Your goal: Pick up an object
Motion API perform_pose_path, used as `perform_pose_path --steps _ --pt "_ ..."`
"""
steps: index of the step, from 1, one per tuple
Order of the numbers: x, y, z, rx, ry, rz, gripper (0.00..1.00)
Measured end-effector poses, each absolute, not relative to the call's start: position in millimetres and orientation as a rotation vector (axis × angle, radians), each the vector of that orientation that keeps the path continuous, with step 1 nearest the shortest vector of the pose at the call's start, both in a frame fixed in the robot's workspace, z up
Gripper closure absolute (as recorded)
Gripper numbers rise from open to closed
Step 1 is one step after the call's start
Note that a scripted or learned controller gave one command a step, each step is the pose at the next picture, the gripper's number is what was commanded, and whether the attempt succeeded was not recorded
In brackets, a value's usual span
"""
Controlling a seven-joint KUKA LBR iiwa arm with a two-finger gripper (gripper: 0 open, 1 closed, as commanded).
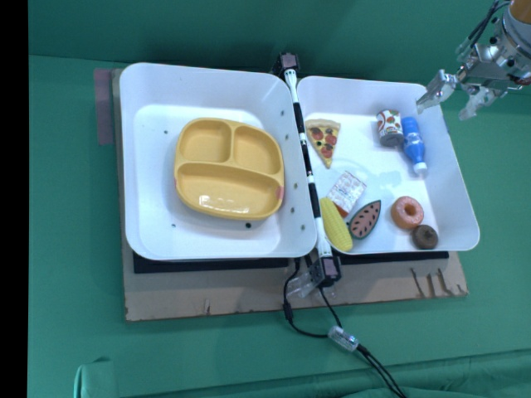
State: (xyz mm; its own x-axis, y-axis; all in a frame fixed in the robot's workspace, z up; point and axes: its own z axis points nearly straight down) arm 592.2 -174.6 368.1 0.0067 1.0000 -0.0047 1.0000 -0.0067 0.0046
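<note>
Hovering: gripper (456,98) at 2 o'clock, jaws apart, holding nothing | step: approach | next: descend onto bottle (412,143) beside can (388,128)

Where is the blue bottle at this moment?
The blue bottle lies in the right bin, near its far right corner, touching the small can on its left.

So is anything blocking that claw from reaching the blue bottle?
Nothing visible does. The tool hangs open above the right bin's far corner, and the blue bottle lies just below it, with a small can touching its side.
</note>
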Motion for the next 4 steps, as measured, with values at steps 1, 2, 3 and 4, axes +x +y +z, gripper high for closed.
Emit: perform_pose_path --steps 1,2,3,4 --pt "634.4 -184 212 2.215 2.2 0.004 0.0" --pt "638.1 -186 228 2.21 2.187 0.011 1.0" --pt "638.0 -186 228 2.211 2.187 0.011 0.0" --pt "699.3 -117 186 2.221 2.21 -0.019 0.0"
